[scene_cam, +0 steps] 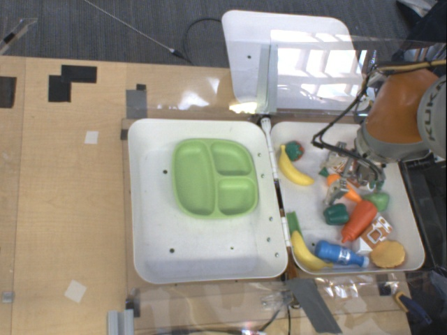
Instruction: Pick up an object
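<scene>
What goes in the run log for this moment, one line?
arm: over right bin | tool: low among toys, grip unclear | nearest: carrot, green pepper | left bin: green plate

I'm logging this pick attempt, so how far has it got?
Done: the arm has reached over the right bin, and the gripper sits low among the toys near the carrot and green pepper. In hand: nothing visibly between the fingers. Left: grasp and lift one item. The bananas, blue bottle and cookie lie in the bin.
</scene>
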